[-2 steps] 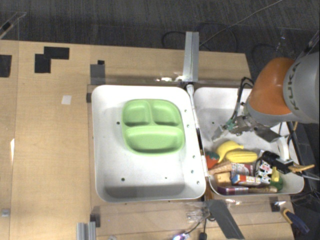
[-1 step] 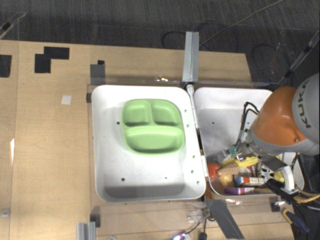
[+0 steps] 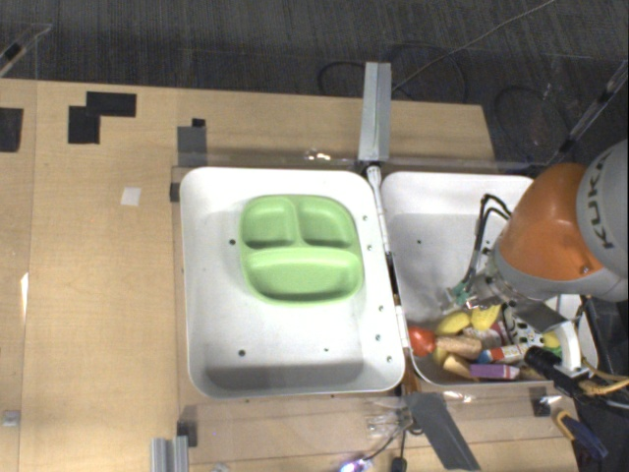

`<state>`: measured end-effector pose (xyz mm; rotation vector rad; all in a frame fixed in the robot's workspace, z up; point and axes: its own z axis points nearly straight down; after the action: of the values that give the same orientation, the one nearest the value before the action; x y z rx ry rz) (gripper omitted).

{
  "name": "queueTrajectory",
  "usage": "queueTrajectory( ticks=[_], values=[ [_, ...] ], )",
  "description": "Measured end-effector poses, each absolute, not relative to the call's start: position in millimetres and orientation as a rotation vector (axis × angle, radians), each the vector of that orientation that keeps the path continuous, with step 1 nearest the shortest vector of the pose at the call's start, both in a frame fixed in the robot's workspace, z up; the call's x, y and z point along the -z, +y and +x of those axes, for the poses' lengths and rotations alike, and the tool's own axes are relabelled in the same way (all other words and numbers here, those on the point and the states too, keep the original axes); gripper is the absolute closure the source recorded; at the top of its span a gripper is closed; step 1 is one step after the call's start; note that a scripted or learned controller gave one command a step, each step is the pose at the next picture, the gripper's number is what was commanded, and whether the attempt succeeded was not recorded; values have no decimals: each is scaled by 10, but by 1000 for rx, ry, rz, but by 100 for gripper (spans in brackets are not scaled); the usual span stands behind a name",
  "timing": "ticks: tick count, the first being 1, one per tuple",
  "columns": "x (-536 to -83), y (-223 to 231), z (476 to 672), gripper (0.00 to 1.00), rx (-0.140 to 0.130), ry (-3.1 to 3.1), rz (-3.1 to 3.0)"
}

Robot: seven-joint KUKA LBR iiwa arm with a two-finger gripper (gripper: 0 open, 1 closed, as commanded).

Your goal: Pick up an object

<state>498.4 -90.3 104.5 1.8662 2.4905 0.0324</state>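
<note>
Objects: small pile [image 3: 472, 342] sits heaped in near corner of right bin [image 3: 432, 224], prob. slid together against the wall. Your claw [image 3: 480, 298] is low over that pile; can't tell its state. Green divided plate [image 3: 299, 246] lies in left bin [image 3: 211, 264].

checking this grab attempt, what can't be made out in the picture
- Claw, camera view: the grey and orange arm covers most of it, so its grip is unreadable.
- Pile of small coloured toys, right white bin: too small and overlapped to identify.
- Bin's right side: hidden under the arm.
</note>
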Motion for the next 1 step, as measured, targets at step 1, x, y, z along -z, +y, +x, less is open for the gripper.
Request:
queueTrajectory(
  ticks=[1],
  values=[
    [-1041,-905,4977,0,-30,2492,1868]
  ],
)
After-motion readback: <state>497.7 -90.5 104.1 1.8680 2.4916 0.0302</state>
